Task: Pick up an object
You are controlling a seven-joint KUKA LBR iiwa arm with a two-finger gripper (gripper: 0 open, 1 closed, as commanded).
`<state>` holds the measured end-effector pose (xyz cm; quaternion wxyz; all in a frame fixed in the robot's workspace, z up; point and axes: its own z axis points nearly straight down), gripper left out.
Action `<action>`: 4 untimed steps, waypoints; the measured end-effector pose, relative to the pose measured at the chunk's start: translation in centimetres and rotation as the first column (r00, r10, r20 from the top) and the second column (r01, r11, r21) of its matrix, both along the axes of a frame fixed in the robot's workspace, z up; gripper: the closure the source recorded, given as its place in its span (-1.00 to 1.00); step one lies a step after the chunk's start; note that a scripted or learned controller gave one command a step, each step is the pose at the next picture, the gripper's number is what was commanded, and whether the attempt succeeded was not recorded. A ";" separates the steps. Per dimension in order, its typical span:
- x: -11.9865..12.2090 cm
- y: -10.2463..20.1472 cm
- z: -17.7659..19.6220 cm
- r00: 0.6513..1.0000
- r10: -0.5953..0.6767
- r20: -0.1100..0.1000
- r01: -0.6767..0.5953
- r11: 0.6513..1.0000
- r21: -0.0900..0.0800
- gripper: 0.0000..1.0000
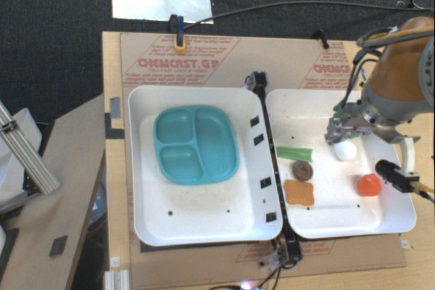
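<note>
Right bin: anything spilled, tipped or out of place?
Nothing stands out. In the right bin, the green strip, brown disc, orange piece, red object and white ball lie apart.

Grey robot arm (411, 95) with rounded, bulky casing and a broad orange band across the upper wrist section. Ends in a small grey metal gripper (338, 133) with a cluttered, mechanical look. Thin dark cables looped along the near side of the wrist.
</note>
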<state>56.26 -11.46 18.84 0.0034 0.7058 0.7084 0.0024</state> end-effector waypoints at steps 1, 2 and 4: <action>0.7 -0.2 4.6 1.000 0.000 -0.001 0.000 1.000 0.000 1.00; 0.9 -1.3 9.9 1.000 0.000 -0.001 0.000 1.000 -0.001 1.00; 0.4 10.6 7.1 1.000 0.007 -0.007 -0.007 1.000 0.004 1.00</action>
